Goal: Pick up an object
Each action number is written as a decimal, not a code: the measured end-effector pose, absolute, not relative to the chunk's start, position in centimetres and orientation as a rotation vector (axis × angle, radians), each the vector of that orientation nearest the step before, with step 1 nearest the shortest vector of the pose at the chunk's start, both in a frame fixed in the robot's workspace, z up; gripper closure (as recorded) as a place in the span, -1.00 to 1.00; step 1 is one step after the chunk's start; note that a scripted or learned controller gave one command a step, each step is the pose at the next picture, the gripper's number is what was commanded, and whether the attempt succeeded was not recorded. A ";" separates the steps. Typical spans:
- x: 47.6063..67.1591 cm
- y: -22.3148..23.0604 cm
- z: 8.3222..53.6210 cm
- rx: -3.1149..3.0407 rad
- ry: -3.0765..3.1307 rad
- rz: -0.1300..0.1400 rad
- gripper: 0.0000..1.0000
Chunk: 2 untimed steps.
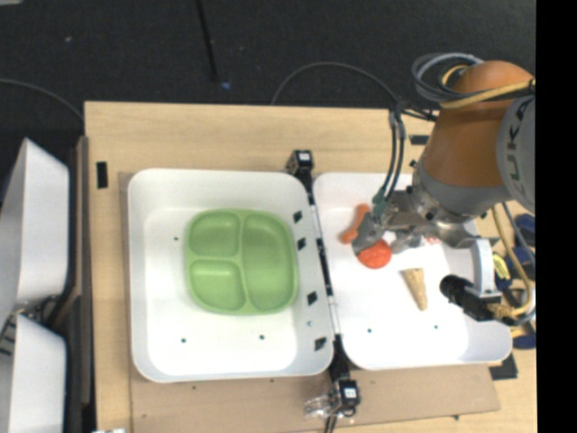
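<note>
The gripper (371, 234) is low in the right bin (397, 350), right over the orange-red toys (374, 256); grip can't be told. Cone (416, 287) nearby; green plate (242, 261) left.

This looks like a robotics lab or test cell. A pale wooden surface (225, 129) stands on dark carpet-like floor (135, 34) and bears two shallow white bins (149, 269) joined by black clips (299, 161). Loose black cables (203, 25) trail across the floor, and a grey-and-orange industrial arm (469, 142) with bundled wiring reaches in.
</note>
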<state>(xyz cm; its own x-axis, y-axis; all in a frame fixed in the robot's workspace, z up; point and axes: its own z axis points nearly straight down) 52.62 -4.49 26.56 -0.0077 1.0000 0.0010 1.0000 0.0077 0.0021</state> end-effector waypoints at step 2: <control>54.4 6.0 25.4 2.213 2.230 0.003 1.00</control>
